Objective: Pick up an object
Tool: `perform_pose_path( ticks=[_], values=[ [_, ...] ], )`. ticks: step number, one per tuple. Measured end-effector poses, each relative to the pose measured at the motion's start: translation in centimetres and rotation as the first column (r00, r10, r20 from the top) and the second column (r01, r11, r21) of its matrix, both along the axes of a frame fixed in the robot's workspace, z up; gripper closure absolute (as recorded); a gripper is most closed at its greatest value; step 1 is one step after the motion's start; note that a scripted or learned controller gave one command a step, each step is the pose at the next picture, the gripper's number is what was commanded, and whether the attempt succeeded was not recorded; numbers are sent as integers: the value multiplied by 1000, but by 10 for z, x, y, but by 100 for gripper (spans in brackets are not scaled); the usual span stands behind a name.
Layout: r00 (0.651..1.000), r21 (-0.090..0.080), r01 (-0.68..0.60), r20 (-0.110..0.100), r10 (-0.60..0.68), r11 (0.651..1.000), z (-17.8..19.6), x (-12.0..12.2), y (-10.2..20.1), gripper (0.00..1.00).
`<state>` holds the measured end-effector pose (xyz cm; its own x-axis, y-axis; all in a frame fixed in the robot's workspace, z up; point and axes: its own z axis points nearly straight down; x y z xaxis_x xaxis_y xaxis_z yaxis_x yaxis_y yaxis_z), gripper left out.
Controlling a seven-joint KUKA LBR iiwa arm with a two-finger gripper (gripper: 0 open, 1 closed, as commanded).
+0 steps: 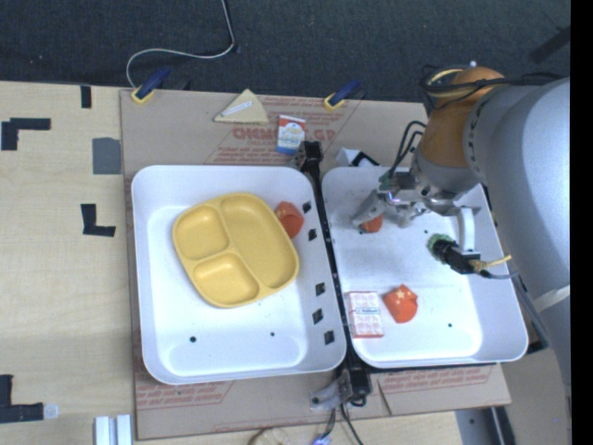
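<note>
I had the grey arm with its orange band reaching in from the right, its two-finger gripper (375, 213) down low over the upper-left part of the right-hand shallow white bin (496, 341). Right at the fingertips sat a small orange-red object (372, 223), half hidden by the metal fingers. It looked to me as if the object lay just under or between the tips, but I could not tell whether the fingers were apart or closed on it, so I would not have called it held.

That was the relation my next move hung on: the small piece was directly at the claw, barely to the lower left of it, with no clear long axis that I could read at this size. I judged that if the grasp was meant for it, only a close and a lift were left.

The other candidates lay farther off. A rounded orange lump (401, 303) sat toward the front of the same bin, just beside a flat white-and-red packet (364, 314), both well below the gripper. In the left-hand white bin (167, 341) a yellow three-compartment plastic plate (234, 248) lay tilted across the middle, with another orange piece (290, 218) touching its upper right rim, against the divider side.
</note>
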<state>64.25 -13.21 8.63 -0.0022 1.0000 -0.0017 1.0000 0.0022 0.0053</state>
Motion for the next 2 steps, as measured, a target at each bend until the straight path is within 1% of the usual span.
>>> perform_pose_path(
  ticks=[1, 2],
  values=[
    [1000, -2, -1, -1, 1, 1000, 10, 0, -1, 100],
    [1000, 2, -1, -3, 1, 1000, 121, -32, 72, 100]
  ],
)
